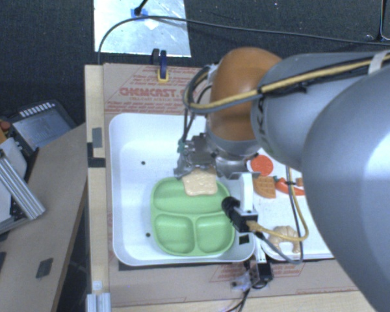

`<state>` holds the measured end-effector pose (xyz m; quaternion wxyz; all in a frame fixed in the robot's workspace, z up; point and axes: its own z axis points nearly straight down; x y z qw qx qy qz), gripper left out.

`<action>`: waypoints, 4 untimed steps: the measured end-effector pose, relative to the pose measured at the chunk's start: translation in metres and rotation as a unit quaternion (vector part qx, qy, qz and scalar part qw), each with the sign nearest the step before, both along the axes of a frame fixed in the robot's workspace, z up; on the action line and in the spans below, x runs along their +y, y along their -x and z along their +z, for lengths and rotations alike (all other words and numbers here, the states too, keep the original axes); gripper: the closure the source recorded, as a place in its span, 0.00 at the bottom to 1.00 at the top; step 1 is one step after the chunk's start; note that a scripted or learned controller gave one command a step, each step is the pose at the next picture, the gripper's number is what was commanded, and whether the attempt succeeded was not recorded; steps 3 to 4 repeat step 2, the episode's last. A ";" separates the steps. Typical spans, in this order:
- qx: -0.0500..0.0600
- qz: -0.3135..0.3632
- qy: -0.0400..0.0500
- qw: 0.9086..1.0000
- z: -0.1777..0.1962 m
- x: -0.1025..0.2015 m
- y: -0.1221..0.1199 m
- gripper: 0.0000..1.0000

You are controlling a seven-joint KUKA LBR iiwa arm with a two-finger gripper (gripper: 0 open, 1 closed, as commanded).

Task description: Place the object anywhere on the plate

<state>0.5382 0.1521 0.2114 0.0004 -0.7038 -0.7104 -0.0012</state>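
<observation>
A: Where are the jaws [194,163] right now?

B: Low over the left bin [127,148], at the far rim of the green plate [190,220]. The metal fingers sit just above a pale, flat piece that looks like a slice of toast [199,184].

A: Clenched on it, or released?

B: I cannot tell. The wrist and the orange band [240,90] cover most of the mechanism, and the spot where the fingers meet the toast is too small to read. The toast touches or nearly touches the jaws at its far edge, nothing more certain than that.

A: And the toast itself, where does it lie?

B: On the plate, in the large far compartment, close to that rim. The plate has three sections; the two smaller near ones hold nothing I can make out.

A: What lies around that?

B: The plate rests in the near right part of the left bin. In the right bin, mostly hidden by the grey arm [338,155], I see a round red-orange piece [262,166], a brown biscuit-like piece [265,186] just beside it, an orange-red item [291,186] and a tan lump [285,233] nearer the front. A yellowish cable [276,238] loops by the bins' shared wall. Both bins stand on the desk [58,226], on cardboard [143,86] printed in red
</observation>
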 end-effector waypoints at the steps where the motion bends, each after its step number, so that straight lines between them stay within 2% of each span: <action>1: -0.001 0.000 -0.001 1.000 0.008 0.062 -0.002 1.00; 2: 0.000 -0.002 0.001 1.000 0.008 0.058 -0.003 0.00; 4: 0.000 -0.002 0.001 1.000 0.008 0.058 -0.003 0.00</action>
